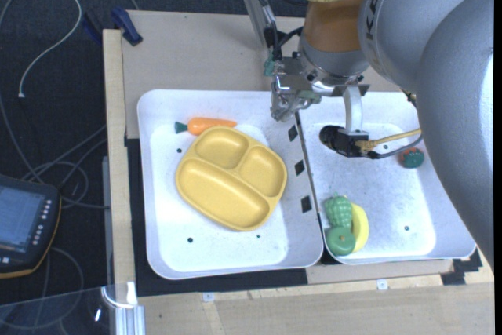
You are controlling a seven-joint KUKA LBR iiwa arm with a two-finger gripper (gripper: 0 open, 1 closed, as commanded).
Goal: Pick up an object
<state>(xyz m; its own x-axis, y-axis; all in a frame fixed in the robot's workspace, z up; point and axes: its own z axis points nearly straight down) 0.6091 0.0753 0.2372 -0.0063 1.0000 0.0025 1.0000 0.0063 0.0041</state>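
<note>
Gripper: mine (pixel 284 107) hangs at upper centre of the frame, over the seam where the two bins meet; I cannot tell from this view whether it is released or clenched, and I see nothing held in it.
Left bin (pixel 149 169): shallow, white, smooth, with rounded corners; it holds the plate and the carrot.
Plate (pixel 231 178): glossy yellow plastic, a rounded oblong split into three wells, lying flat and askew at the bin's middle.
Carrot (pixel 208 124): small, orange, tapered, with a green stub at its left end; it lies just beside the plate's upper edge, left of my gripper.
Right bin (pixel 408 239): same white tray, faintly speckled.
Green-and-yellow toy (pixel 343 225): knobbly green piece against a smooth yellow one, in the bin's lower left corner.
Small round piece (pixel 412 159): green with an orange patch, near the bin's right side, well apart from the toy.
Bench (pixel 196 51): matt tan board under both bins.
</note>
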